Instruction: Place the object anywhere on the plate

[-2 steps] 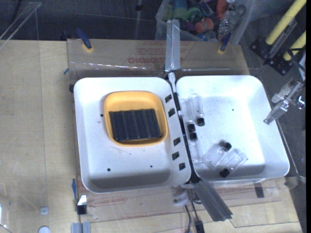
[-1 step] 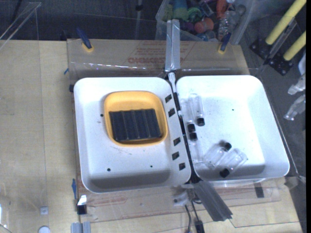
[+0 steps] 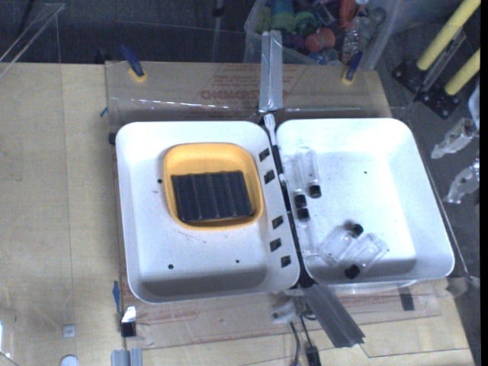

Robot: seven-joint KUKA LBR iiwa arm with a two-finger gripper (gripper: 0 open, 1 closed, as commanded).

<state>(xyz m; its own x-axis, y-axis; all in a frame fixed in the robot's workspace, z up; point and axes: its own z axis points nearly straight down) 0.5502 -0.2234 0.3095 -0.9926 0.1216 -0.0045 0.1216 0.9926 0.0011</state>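
Pale wooden bench (image 3: 53,204) carries two white bins, the left bin (image 3: 137,204) holding a yellow plate (image 3: 212,157), the right bin (image 3: 396,197) clear vials (image 3: 352,248), while the gripper (image 3: 457,162) at the right edge defies reading.

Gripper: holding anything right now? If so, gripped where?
Nothing held. The gripper sits at the right edge, outside the right bin; the clear bottles lie in that bin, the yellow plate in the left.

Fixed overhead camera; slanted down on both bins (image 3: 137,280).
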